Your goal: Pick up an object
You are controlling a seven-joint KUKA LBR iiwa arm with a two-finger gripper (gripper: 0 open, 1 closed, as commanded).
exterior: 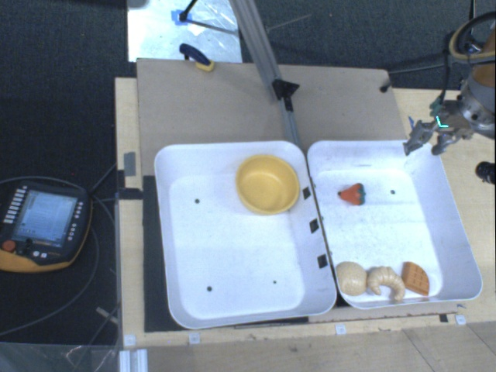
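My gripper (427,140) hangs over the back right corner of the right bin (453,208), its two fingers spread apart with nothing between them. A small red strawberry toy (352,194) lies in the upper middle of that bin, well to the left of the gripper. Along the bin's front edge lie a pale round bun (351,277), a croissant (387,281) and a brown waffle piece (415,278). A yellow bowl (267,184) sits at the back of the left bin (186,239).
A metal pole (260,41) slants across the back of the bench down to the gap between the bins. A teach pendant (40,223) lies on the floor at the left. Cables hang at the top right.
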